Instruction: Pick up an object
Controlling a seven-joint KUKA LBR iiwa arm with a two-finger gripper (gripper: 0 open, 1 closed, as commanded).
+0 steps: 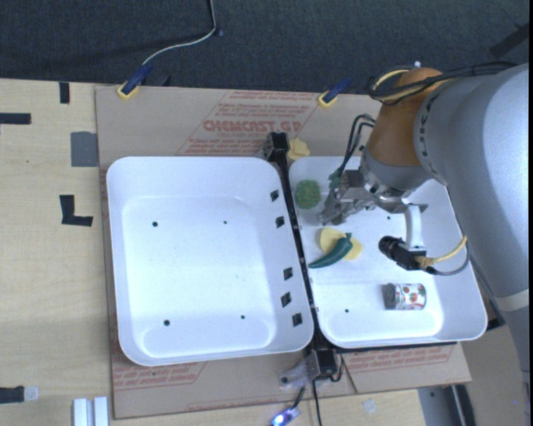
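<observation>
The right bin (pixel 444 322) holds a round green object (pixel 306 193) near its far left corner. A yellow piece (pixel 336 240) with a dark green pepper-like piece (pixel 333 255) lying across it sits toward the bin's middle left. A small silver can with a red label (pixel 403 296) lies nearer the front. My gripper (pixel 336 207) hangs over the bin's far left part, just right of the green object and above the yellow piece. Nothing shows between its fingers.
The left bin (pixel 195 256) stands beside the right one, with a black divider strip (pixel 289 238) between them. A black cable fitting with a yellow wire (pixel 407 254) hangs off the arm over the right bin. Cardboard (pixel 240 122) underlies both bins.
</observation>
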